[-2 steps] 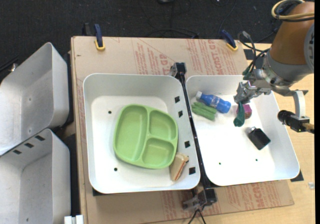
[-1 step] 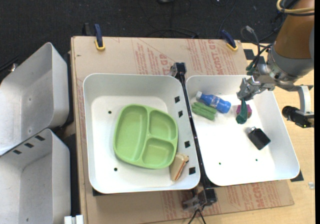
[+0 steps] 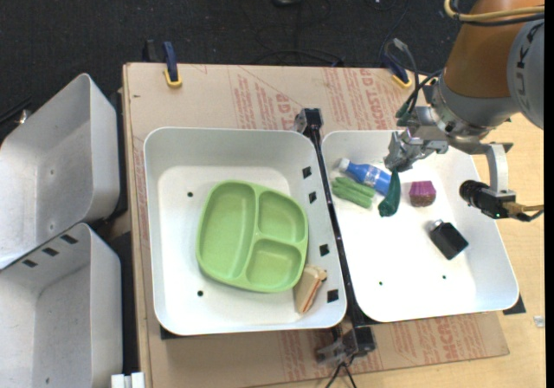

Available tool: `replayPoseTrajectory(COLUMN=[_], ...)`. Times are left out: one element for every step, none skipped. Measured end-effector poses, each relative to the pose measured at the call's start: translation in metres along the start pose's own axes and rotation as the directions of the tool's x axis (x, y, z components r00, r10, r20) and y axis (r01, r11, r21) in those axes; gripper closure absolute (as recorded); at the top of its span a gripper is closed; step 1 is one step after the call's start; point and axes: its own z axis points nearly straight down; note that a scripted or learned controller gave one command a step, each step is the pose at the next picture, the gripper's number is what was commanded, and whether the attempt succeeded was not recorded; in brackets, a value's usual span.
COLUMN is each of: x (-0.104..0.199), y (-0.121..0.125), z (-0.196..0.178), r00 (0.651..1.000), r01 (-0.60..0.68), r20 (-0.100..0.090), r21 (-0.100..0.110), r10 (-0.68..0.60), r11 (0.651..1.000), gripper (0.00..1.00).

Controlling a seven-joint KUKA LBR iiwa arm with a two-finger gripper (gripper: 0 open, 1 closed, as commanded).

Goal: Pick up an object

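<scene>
My gripper [image 3: 401, 156] hangs over the back of the right bin [image 3: 433, 300], its arm reaching in from the upper right. A dark green floppy piece [image 3: 390, 195] runs down from directly under the gripper's tip; I cannot tell whether it is gripped or lying on the bin floor. Just left of the gripper lies a blue and white tube [image 3: 363, 173], with a light green piece [image 3: 352, 192] in front of it. A small purple block [image 3: 421, 193] sits to the right, and a black block [image 3: 448, 239] lies nearer the front.
The left bin [image 3: 173, 204] holds a light green divided plate [image 3: 253, 236] and a tan object [image 3: 308, 289] at its front right corner. A black divider [image 3: 327, 204] separates the bins. Two tilted white bins [image 3: 52, 204] stand off the bench at left.
</scene>
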Motion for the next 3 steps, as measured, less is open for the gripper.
replayPoseTrajectory(x=[0.061,0.112,0.168], y=[-0.007,0.005,0.004], z=[0.001,0.006,0.019], r00=[1.000,1.000,1.000], r01=[0.002,0.001,0.000], r20=[-0.001,0.000,0.000], r21=[0.004,0.001,0.003], r10=[-0.002,-0.001,0.000], r11=[1.000,1.000,1.000], gripper=[1.00,1.00,1.00])
